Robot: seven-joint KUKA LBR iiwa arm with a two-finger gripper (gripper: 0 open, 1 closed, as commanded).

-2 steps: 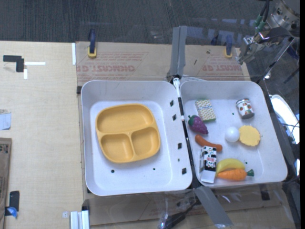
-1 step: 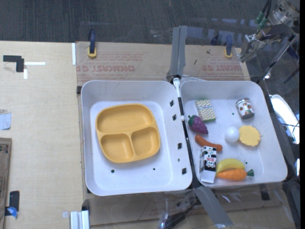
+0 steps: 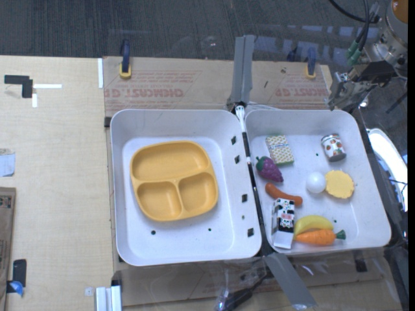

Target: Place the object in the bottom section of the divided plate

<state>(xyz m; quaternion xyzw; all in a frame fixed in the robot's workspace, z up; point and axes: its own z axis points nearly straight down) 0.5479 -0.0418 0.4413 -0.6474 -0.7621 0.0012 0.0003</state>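
Across the bench: wooden bench top (image 3: 52, 173), with a brown cardboard sheet (image 3: 162, 83) at 12 o'clock behind the bins; red printing on it, seen mirrored, apparently "CHEMCAST GP", repeated on the right half.

Side by side on it: left bin (image 3: 120, 193) and right bin (image 3: 371, 173), both shallow and white, touching along the middle.

At 1 o'clock of the view: grey arm (image 3: 397, 11) with looped black cables, above the far right corner of the right bin.

Centred in the left bin: yellow divided plate (image 3: 174, 179); one wide section at 12 o'clock, two smaller sections at 6 o'clock, all bare.

Below the arm: gripper (image 3: 353, 86), over the 1 o'clock rim of the right bin; open or closed cannot be told; nothing seen in its grasp.

Task objects, all lying in the right bin, well apart from the plate:
- cow-patterned milk carton (image 3: 283, 222), 7 o'clock, lettering too small to read
- banana (image 3: 313, 223), 6 o'clock, touching the carrot (image 3: 318, 237) just below
- yellow scalloped disc (image 3: 339, 184), 3 o'clock
- checkered box (image 3: 279, 149), 11 o'clock
- purple grapes (image 3: 269, 168), 9 o'clock
- orange-red sausage (image 3: 283, 193), 8 o'clock
- small can (image 3: 333, 147), 1 o'clock, label unreadable
- white ball (image 3: 315, 183), centre, just beside the disc
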